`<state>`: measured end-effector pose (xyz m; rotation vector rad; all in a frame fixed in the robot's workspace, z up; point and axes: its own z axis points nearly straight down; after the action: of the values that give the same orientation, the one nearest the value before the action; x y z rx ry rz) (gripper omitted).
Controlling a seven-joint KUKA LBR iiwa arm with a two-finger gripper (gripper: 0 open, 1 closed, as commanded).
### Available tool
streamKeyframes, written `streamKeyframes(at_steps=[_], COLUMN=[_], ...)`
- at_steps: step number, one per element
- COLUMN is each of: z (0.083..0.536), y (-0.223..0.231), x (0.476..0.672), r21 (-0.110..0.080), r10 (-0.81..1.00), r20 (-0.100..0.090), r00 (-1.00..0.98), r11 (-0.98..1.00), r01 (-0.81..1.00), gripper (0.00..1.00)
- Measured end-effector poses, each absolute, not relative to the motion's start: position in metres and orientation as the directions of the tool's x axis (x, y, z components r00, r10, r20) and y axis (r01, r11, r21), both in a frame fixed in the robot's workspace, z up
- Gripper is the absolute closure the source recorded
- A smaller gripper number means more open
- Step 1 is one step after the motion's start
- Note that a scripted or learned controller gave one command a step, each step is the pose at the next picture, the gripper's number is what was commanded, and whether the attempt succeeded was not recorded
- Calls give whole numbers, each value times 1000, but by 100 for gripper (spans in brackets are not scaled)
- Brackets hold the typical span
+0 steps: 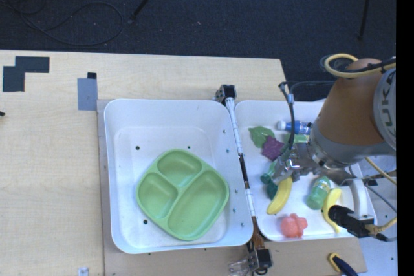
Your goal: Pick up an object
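The grey arm [362, 113] reaches in from the right, its orange band above the wrist, which bends down and leftward. The gripper [283, 171] hangs low at its end.

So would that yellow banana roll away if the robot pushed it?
Probably not far: the banana is curved, so it would likely spin or slide. It looks like smooth plastic, maybe slippery. Toys crowd it in the right bin, so it may bump them.

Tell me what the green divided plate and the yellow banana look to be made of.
Green three-compartment divided plate: probably moulded plastic, matte to satin, judging by its uniform colour and soft rounded ridges. Yellow banana-shaped toy: likely plastic or rubber, smooth, evenly yellow; too small to tell which.
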<state>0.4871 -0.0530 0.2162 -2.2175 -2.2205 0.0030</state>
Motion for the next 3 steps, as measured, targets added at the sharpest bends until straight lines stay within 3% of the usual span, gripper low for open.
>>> streamKeyframes(at_steps=[1, 2, 3], z=[241, 228, 239], y=[15, 87, 131], x=[475, 475, 483], r21=[-4, -6, -5], r10=[1000, 1000, 1000], r20=[1, 0, -1], r00=[-2, -2, -1], r11=[2, 2, 1], r01=[1000, 1000, 1000], gripper=[100, 100, 100])
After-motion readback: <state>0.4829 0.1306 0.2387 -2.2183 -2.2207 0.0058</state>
